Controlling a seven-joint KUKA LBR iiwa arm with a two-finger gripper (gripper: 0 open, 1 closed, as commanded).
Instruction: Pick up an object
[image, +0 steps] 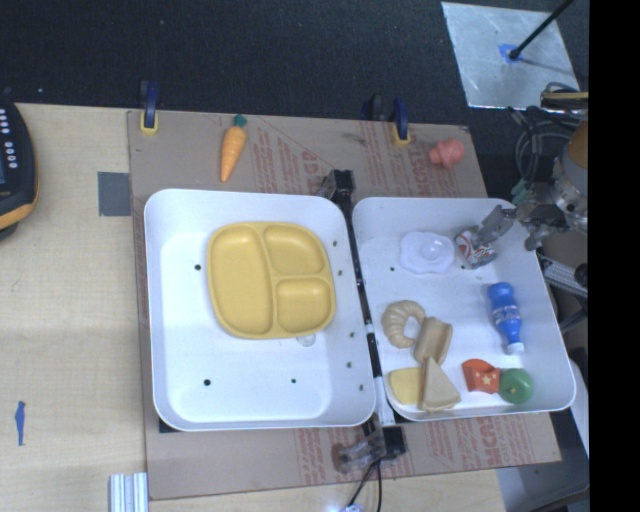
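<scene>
Near edge, right white bin: a pale yellow wedge of toy cheese sits in the near left corner, with a tan slice of toy bread leaning on it. Just to the right lie a small red-orange block with a star mark and a round green ball, touching or nearly so. A second tan bread-like slice stands just behind the first, against a beige ring-shaped pastry.

Mid bin: a blue plastic bottle with a white cap lies on its side near the right wall.

Left white bin: a yellow three-compartment plastic tray lies flat in its far half.

Far part of right bin: a clear round lid-like disc. Just beside it on the right, the two-finger gripper is low over the bin floor; whether the fingers are apart or closed cannot be told, and nothing is visibly between them.

Beyond the bins, on the board: an orange toy carrot and a pink lump.
</scene>
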